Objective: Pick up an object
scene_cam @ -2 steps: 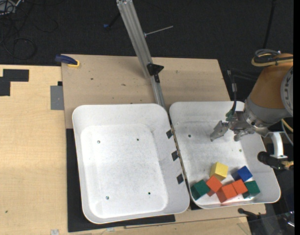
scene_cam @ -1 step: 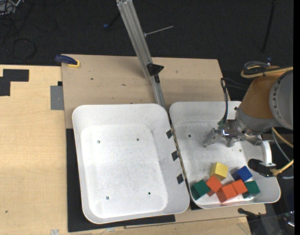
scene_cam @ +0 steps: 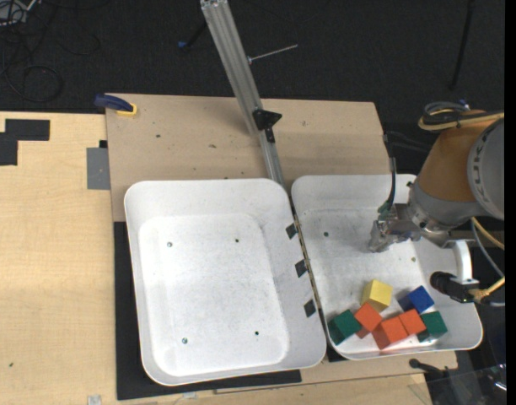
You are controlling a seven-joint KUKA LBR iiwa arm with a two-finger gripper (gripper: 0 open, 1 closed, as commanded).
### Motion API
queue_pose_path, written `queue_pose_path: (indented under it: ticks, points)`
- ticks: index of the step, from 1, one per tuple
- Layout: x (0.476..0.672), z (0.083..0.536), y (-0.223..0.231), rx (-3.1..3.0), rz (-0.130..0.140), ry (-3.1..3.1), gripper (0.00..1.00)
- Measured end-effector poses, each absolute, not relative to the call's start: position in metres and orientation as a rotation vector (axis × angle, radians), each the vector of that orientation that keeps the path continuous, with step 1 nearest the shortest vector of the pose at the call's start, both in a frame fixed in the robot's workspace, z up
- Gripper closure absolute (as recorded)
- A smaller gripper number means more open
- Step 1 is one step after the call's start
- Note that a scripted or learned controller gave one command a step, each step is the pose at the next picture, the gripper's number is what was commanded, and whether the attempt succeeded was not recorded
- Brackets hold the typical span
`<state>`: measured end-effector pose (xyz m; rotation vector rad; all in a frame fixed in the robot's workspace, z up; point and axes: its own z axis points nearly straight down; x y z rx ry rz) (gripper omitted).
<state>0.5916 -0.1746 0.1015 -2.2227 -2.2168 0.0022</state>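
Observation:
Several coloured blocks lie bunched at the near end of the right bin (scene_cam: pixel 342 201): a yellow block (scene_cam: pixel 378 294), a blue block (scene_cam: pixel 420 298), two orange blocks (scene_cam: pixel 369 316) (scene_cam: pixel 395 328) and two green blocks (scene_cam: pixel 345 324) (scene_cam: pixel 433 323). My gripper (scene_cam: pixel 379 240) hangs low over the bin's bare middle, behind the yellow block and apart from the whole cluster. Nothing shows between its fingers. The grey arm with its orange band (scene_cam: pixel 448 171) comes in from the right.
The left bin (scene_cam: pixel 207 277) lies beside the right one, with black clips along their shared wall. A slanted aluminium rail (scene_cam: pixel 241 74) rises behind the bins. A blue and yellow clamp (scene_cam: pixel 115 104) lies at the board's far left corner.

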Motion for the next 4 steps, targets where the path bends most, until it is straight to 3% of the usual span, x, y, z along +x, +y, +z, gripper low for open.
queue_pose_path:
  ticks: [2, 3, 4]
  points:
    - [0.599, 0.203, -0.177, -2.223, -0.004, -2.226, 1.00]
    - [0.599, 0.233, -0.178, -2.220, -0.002, -2.224, 1.00]
    - [0.617, 0.238, -0.128, -2.215, -0.002, -2.225, 1.00]
